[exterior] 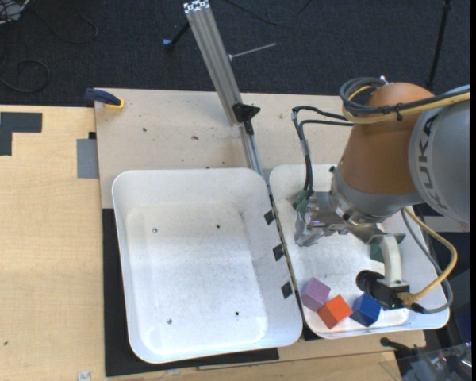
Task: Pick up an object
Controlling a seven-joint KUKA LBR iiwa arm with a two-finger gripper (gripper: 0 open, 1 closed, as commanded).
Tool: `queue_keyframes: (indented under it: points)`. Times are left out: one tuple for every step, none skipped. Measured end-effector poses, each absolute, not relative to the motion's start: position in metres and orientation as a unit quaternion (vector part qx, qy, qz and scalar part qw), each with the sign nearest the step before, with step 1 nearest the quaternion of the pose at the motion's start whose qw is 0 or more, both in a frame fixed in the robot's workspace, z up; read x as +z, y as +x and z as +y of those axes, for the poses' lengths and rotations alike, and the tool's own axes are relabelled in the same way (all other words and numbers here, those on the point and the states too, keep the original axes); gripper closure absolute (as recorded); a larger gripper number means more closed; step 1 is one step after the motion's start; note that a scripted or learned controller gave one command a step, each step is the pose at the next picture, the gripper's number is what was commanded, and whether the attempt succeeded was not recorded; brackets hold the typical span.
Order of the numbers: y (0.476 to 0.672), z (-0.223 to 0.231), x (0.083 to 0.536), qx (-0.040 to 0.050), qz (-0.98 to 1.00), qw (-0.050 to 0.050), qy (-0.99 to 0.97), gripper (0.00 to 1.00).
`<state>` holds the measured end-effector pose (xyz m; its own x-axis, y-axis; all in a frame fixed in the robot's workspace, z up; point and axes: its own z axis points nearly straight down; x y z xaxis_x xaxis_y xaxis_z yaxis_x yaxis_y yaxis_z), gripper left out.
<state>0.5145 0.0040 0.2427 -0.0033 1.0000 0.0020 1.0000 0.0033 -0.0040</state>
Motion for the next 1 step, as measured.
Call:
queue_keyframes:
  points:
    - [0.5117, 0.0622, 0.2461, 0.0006, -0.709, 0.002, -0.705, 1.0]
